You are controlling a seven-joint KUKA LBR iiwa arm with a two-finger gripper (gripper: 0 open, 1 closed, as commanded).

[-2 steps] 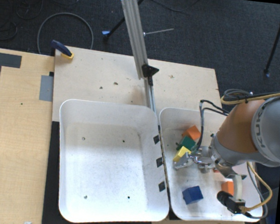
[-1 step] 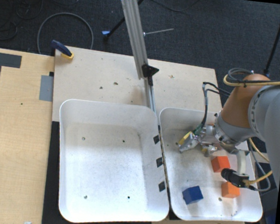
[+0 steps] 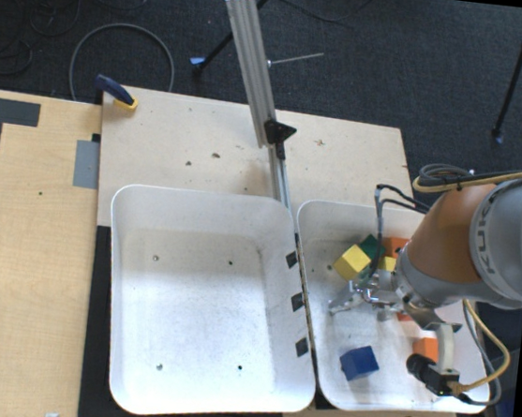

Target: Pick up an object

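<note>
Objects for picking lie in the right bin (image 3: 482, 367), the one the arm reaches into; the left bin (image 3: 144, 236) sits beside it on the pale surface (image 3: 203, 139), the two touching along a shared edge marked by small black clips. Farther left, a wooden board (image 3: 18, 267) carries dark grey patches, and a blue-and-yellow item (image 3: 117, 92) rests at the upper left corner of the surface. A slanted aluminium rail (image 3: 255, 65) runs down from the top of the view to the junction between the bins. Inside the right bin, a yellow block (image 3: 353, 260) lies near the upper left, with a green block (image 3: 371, 246) just behind it and a second small yellow piece (image 3: 388, 263) beside them. A blue block (image 3: 359, 362) rests lower down, near the bin's front wall, well apart from the yellow block. The tool (image 3: 356, 298) hangs low over the bin floor between the yellow and blue blocks; whether it is released or clenched cannot be told. An orange block (image 3: 426, 347) shows partly beneath the arm (image 3: 469, 243), whose grey body with orange band enters from the right.
</note>
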